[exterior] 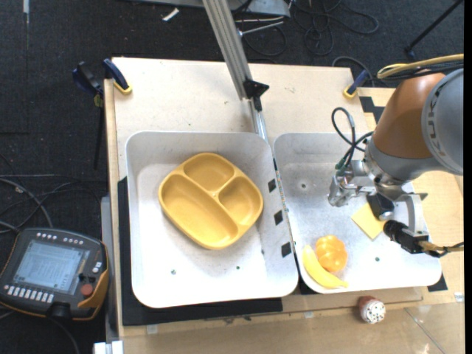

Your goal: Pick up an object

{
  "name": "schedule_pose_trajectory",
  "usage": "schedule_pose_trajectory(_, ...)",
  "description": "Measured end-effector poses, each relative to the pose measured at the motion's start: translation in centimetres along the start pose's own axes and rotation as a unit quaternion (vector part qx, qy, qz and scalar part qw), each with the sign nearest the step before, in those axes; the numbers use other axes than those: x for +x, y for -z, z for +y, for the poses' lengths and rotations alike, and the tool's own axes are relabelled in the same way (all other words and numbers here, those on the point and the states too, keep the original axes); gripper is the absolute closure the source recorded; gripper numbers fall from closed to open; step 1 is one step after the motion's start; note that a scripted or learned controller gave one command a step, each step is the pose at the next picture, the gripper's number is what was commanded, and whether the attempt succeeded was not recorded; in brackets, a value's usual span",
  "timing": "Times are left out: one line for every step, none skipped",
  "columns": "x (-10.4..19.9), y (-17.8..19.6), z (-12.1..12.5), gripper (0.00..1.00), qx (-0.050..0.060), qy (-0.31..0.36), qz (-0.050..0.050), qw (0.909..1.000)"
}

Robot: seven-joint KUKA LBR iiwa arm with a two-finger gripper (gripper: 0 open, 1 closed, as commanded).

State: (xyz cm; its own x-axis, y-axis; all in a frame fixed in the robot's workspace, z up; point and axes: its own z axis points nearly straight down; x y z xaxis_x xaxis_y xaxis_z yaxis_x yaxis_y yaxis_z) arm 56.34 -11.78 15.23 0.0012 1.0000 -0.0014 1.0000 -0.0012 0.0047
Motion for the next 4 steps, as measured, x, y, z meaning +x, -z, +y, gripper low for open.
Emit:
schedule_pose_trajectory(-0.4, 4.3, 0.0, 1.00, 0.000, 0.001, 0.000, 1.0000)
schedule_pose_trajectory(-0.4, 9.6, 0.2, 1.00, -0.001, 0.002, 0.000, 1.0000)
schedule_pose_trajectory(4.9, 10.4, 0.0, 1.00, 0.001, 0.005, 0.002, 1.0000)
schedule_pose_trajectory(10.4, 9.3, 0.3, 1.00, 0.003, 0.005, 0.002, 1.0000)
